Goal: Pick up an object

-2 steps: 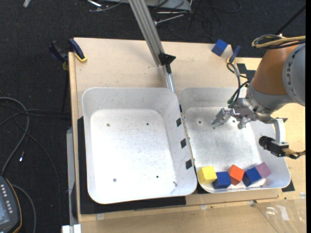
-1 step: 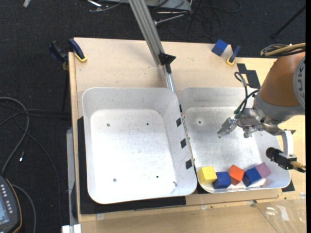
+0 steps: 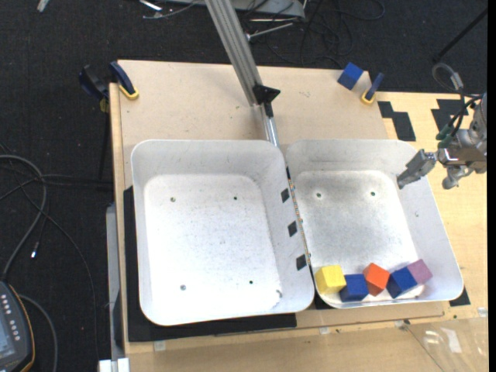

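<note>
Gripper (image 3: 434, 173) hangs with fingers spread apart (nothing between them) over the right bin's (image 3: 434, 223) far edge.

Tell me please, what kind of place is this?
Probably a robotics lab or test workshop. A wooden bench carries two shallow white bins, one holding small coloured blocks, a robot gripper reaches in from the right, and cables lie on the dark floor.

Wooden bench (image 3: 201, 107) — two white bins (image 3: 208, 231) side by side, blue block (image 3: 351, 74) at the far edge
</note>
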You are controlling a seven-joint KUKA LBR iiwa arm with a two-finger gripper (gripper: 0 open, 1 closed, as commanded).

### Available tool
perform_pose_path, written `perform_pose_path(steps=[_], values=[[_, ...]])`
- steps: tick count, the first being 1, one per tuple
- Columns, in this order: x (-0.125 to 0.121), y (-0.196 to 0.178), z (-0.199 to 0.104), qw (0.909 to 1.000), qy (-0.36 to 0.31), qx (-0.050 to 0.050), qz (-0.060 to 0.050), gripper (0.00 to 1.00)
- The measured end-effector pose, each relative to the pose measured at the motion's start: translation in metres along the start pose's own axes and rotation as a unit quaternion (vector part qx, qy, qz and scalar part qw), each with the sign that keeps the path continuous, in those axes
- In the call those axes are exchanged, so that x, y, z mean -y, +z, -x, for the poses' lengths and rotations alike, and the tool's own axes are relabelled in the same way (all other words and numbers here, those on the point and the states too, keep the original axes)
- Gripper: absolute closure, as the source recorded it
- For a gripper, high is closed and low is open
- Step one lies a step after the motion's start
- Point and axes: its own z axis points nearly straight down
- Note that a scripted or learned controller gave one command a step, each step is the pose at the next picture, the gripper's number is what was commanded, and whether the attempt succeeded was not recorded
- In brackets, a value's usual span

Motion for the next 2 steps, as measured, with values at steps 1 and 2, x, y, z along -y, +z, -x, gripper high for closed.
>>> perform_pose_path(steps=[1,2], values=[[-0.0834,0.038,-0.1045,1.0,-0.005,-0.003,-0.004,0.0],[-0.081,0.0361,-0.0988,1.0,-0.001,-0.002,-0.005,0.0]])
